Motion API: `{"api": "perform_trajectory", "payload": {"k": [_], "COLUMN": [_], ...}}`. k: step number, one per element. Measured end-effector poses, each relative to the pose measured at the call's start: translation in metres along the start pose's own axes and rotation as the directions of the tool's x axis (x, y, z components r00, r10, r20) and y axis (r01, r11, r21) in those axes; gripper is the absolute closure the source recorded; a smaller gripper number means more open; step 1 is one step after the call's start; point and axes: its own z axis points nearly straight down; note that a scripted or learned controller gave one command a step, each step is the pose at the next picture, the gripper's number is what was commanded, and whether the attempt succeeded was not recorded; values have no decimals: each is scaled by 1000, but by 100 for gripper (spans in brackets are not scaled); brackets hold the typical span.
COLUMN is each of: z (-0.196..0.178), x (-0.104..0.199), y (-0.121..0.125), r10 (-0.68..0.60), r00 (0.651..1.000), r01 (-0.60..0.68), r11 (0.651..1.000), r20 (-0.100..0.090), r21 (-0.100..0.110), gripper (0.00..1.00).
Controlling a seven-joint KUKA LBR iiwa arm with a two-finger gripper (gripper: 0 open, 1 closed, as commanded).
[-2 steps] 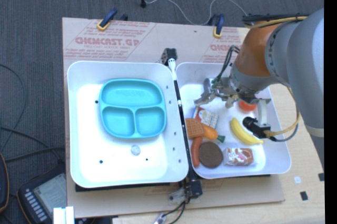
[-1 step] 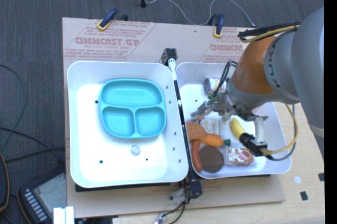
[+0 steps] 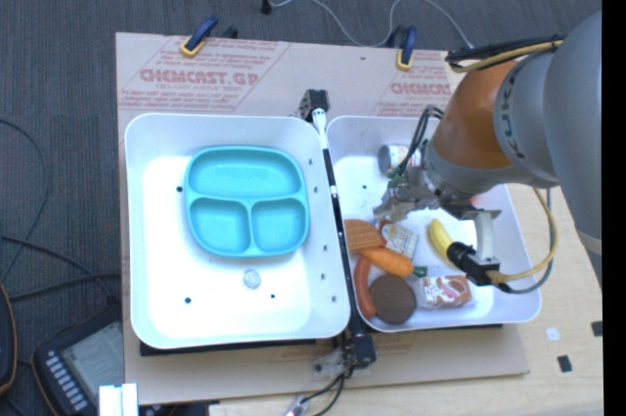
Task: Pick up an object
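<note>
I can't tell the gripper's (image 3: 399,201) state; it hangs low in the right bin (image 3: 523,306), at 12 o'clock from the food pile. Carrot (image 3: 389,259), banana (image 3: 439,237), sausage (image 3: 364,282) and brown patty (image 3: 394,300) lie touching. Risk: it clips two at once, or skids off the carrot.

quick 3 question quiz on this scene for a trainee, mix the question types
1. True or false: the blue divided tray lies in the left bin.
2. Which lies nearest the front wall of the right bin? A) banana B) brown round patty C) carrot
3. Fill in: the claw is over the ____ bin.

Key: 1 true; 2 B; 3 right
</note>
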Motion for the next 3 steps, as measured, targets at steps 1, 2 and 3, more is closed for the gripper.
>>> {"api": "perform_trajectory", "payload": {"k": [1,2,3], "z": [1,1,15], "x": [-60,-60,-43], "y": [4,4,-62], "r10": [1,0,0], "r00": [1000,1000,1000], "r01": [-1,0,0], "r11": [1000,1000,1000], "r20": [3,2,6], "r21": [23,23,12], "gripper": [100,0,0]}}
